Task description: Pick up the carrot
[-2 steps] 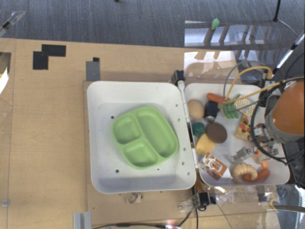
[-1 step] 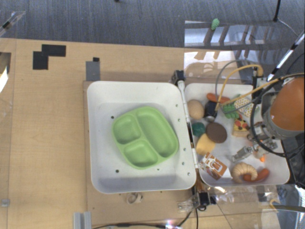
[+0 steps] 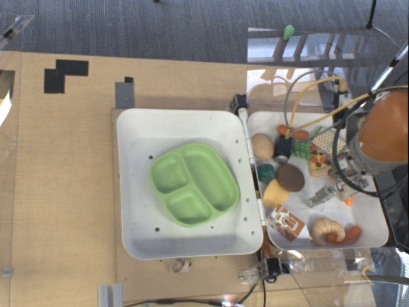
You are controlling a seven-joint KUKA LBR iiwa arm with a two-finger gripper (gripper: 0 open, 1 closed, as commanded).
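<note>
The carrot [image 3: 294, 132], a short orange piece, lies at the back of the right bin [image 3: 381, 238], near its left half. My gripper [image 3: 320, 196] hangs low over the middle of that bin, below the orange-banded wrist [image 3: 383, 134]. It is a good way in front of and to the right of the carrot, between a brown round piece [image 3: 291, 178] and a small orange bit [image 3: 348, 201]. I see nothing held in it.
The right bin also holds a beige egg [image 3: 262, 146], a green piece [image 3: 301, 149], a teal piece [image 3: 266, 172], a yellow wedge [image 3: 275, 194], a small carton [image 3: 287, 223], a croissant [image 3: 324, 229] and a reddish sausage [image 3: 351, 234]. A green divided plate [image 3: 193, 184] sits in the left bin [image 3: 128, 171].
</note>
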